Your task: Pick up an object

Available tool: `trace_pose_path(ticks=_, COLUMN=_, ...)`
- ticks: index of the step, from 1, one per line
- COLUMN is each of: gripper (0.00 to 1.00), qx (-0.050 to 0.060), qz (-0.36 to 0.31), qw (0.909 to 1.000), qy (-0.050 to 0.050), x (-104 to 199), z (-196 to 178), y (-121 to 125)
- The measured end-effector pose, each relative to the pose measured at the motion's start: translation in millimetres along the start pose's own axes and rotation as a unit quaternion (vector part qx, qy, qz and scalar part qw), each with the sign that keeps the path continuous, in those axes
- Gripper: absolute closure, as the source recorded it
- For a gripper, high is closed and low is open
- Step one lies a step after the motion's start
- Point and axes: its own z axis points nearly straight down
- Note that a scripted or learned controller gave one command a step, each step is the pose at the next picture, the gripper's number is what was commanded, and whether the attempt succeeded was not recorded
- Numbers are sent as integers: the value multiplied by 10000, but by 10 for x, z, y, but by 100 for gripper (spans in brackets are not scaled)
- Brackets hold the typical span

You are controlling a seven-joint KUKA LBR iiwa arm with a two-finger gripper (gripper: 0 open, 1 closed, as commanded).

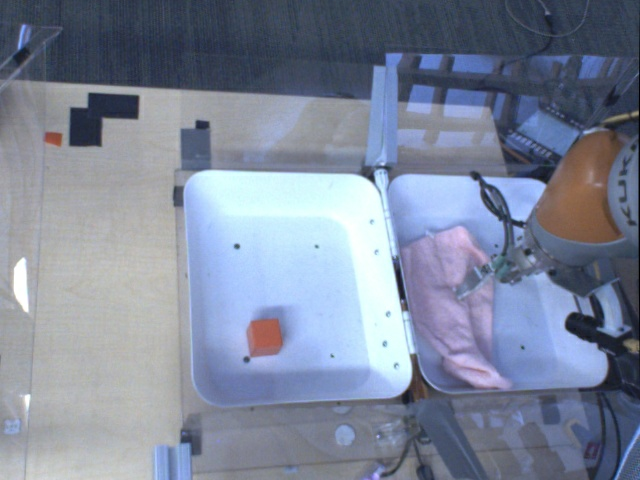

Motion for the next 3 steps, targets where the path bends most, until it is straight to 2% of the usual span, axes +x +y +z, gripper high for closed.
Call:
trace_pose_path(ticks=1, gripper=100, qx=-49, qz=-6, qw=10000, qy=-16, x=-5, z=-134, y=42)
trace_pose_path(ticks=2, gripper=0, qx=-48, qz=-4, qw=10000, qy=-17, x=-7, z=-134, y=40)
trace_pose_path(ticks=3, gripper=0, qx=15, qz=-783, qw=9969, qy=15, x=-248, z=31, y=732)
